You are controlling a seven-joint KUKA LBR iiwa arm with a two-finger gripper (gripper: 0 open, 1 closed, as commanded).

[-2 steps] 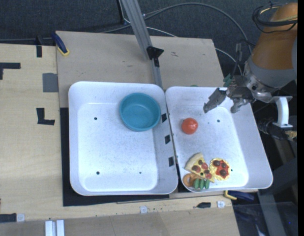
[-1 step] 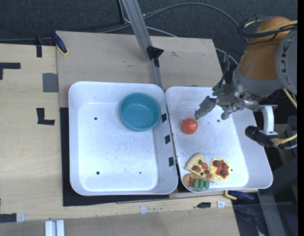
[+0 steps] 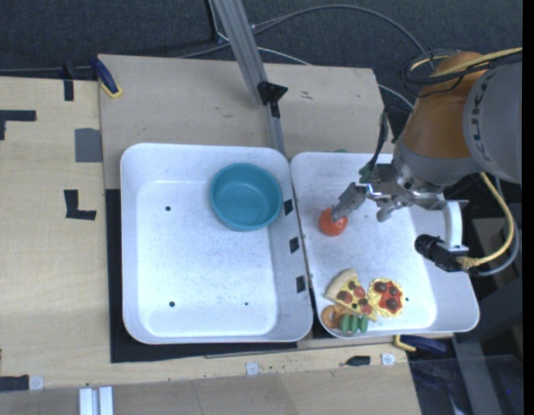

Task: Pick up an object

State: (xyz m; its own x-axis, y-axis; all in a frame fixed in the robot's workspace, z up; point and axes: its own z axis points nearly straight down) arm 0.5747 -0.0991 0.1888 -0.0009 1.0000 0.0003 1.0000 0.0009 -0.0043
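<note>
A small red, tomato-like object lies in the right bin near its left wall. My gripper hangs over the upper middle of that bin, open, with its fingers spread apart. Its left finger slants down to just above the red object, and I cannot tell whether it touches. Nothing sits between the fingers. Two toy pizza slices and a green piece lie at the bin's front edge.
A blue bowl stands in the left bin at its back right. A grey pole slants over the divide between the bins. Cables and the arm's body crowd the right side.
</note>
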